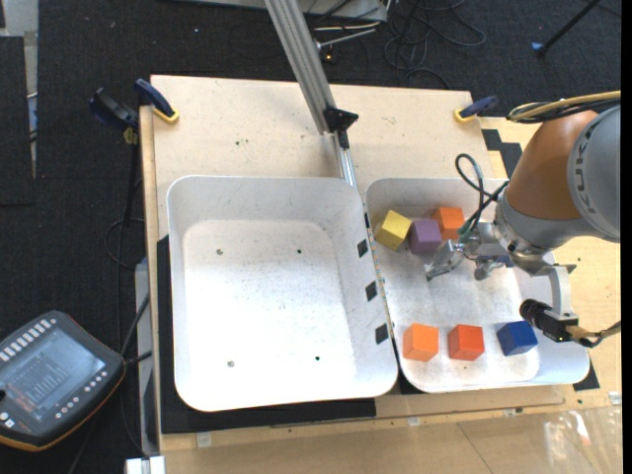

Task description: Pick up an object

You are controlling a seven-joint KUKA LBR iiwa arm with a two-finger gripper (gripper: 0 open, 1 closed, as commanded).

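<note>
Purple cube (426, 232) just beside tool (446, 262)

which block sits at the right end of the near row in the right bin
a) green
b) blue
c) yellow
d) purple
b: in the near row of the right bin, the blue block lies rightmost, past the red-orange block and the orange block.

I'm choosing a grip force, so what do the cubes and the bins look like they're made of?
Cubes, e.g. the yellow cube and the blue cube: probably painted wood or hard plastic, judging by the flat matte colour and crisp edges. Bins, e.g. the left bin: likely thin moulded plastic, with rounded corners, a smooth white surface and scuff specks.
</note>
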